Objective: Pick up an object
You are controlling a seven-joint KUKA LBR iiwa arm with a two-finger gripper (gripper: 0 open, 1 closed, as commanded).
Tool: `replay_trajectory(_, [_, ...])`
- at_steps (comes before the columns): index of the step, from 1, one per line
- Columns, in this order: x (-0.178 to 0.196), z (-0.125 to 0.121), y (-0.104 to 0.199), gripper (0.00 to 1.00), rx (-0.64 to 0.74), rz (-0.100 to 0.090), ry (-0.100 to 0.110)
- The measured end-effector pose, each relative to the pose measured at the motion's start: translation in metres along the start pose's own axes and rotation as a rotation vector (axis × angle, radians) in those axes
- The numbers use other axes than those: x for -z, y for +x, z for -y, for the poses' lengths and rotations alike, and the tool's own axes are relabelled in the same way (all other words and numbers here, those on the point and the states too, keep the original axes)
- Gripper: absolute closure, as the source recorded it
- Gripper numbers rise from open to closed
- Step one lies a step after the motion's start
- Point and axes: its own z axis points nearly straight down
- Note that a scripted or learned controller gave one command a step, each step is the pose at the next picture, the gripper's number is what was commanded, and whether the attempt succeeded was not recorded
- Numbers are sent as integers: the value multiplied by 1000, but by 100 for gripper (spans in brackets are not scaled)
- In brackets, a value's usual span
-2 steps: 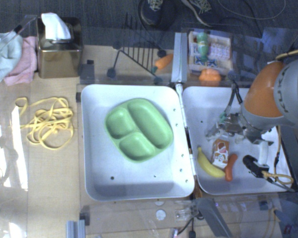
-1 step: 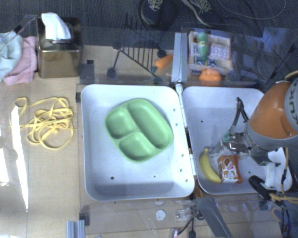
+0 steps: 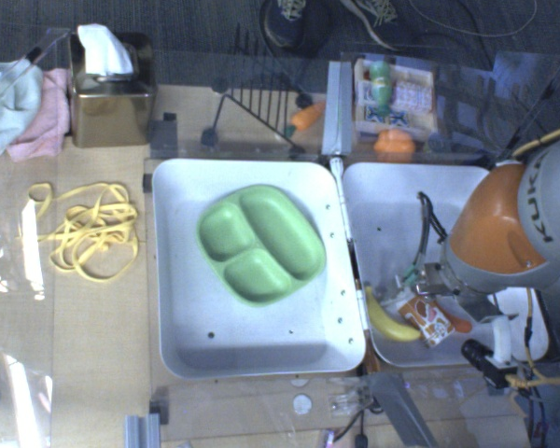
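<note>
- Bench, far left corner: I log a heap of pale blue and pink cloth [image 3: 19,110], and just right of it a brass-coloured tissue box [image 3: 110,87] with a white tissue standing up.
- Bench, left edge: a loose tangle of yellow cord [image 3: 86,229] lying flat, well apart from the bins.
- Left bin [image 3: 177,343]: I count one item, a green divided plate [image 3: 261,243] with three compartments, near the centre and slightly toward the far wall.
- Bench, far edge behind the bins: a black wire rack [image 3: 257,110], a small orange piece [image 3: 308,116] beside it, a printed package [image 3: 395,93] and an orange round object [image 3: 395,144] touching the right bin's far rim.
- Right bin [image 3: 392,194], near left corner: a yellow banana [image 3: 389,320] along the near wall, with an orange-and-white packet [image 3: 429,320] just beside it on the right.
- Arm, grey with orange band, over the right bin's right side: gripper [image 3: 427,283] low, near the packet and banana; I cannot tell its jaw state, nor whether it has anything.
</note>
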Motion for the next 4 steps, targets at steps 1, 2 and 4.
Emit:
replay_trajectory(1, [10, -2, 5, 100, 7, -8, -1])
replay_trajectory(2, [157, -57, 50, 100, -55, -12, 18])
replay_trajectory(4, [90, 3, 1, 0, 114, -14, 19])
